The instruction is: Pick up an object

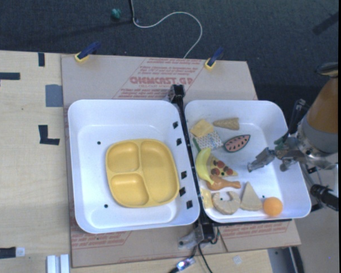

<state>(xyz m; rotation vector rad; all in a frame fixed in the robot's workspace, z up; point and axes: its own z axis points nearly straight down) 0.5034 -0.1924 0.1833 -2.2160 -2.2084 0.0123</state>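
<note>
Watermelon slice (237, 143), a small toy food piece, is judged the likeliest object for the pick, since it lies nearest the gripper (260, 161) and has bare floor around it. It is found in the upper middle of the right bin (275, 114), flat on the white floor, apart from its neighbours. The gripper is seen over the right side of that bin, pointed leftward toward the food pieces, with nothing between its fingers; whether those fingers are apart or together cannot be told from this view. Behind it the grey wrist and the orange band of the arm (325, 118) are seen at the right.

The slice is judged to be light, stiff and probably smooth plastic, so a slip is possible if it is pinched on its curved rind. A hold across its two flat faces or its narrow width is thought safest.

Further out, a banana (202, 165), a pizza slice (221, 172) and a cracker (204, 128) are crowded near the bin's left wall, and an orange ball (273, 206) sits in the lower right corner. A yellow divided plate (141, 172) is seen in the left bin (79, 152).
</note>
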